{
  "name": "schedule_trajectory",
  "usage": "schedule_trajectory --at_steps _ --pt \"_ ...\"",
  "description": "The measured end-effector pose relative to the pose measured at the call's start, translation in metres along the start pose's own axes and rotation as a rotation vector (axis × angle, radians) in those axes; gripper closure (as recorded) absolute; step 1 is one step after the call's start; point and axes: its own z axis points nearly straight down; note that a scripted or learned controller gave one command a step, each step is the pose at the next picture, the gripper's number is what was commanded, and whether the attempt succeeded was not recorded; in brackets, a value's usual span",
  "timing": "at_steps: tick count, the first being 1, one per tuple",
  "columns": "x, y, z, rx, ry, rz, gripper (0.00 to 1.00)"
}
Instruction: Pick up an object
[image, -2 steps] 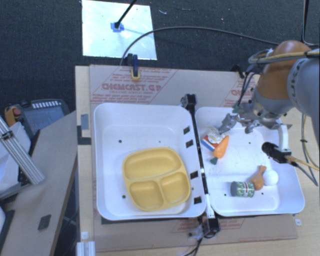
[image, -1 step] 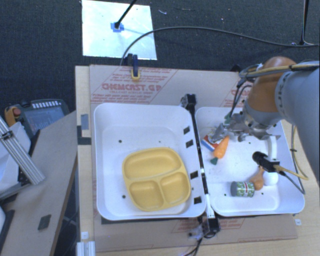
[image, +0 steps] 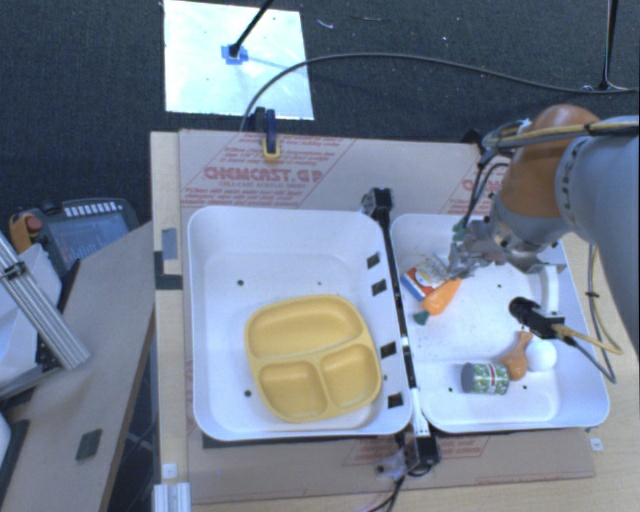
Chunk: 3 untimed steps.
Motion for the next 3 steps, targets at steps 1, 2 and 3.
schedule_trajectory --at_steps 1,2,3 --pt "0.007 0.010 -0.051 -0.002 0.000 -0.003 1.00" --pt "0.009 0.021 -0.104 -0.003 0.000 -0.004 1.00" --pt "0.009 0.023 -0.123 0.001 0.001 -0.004 1.00"
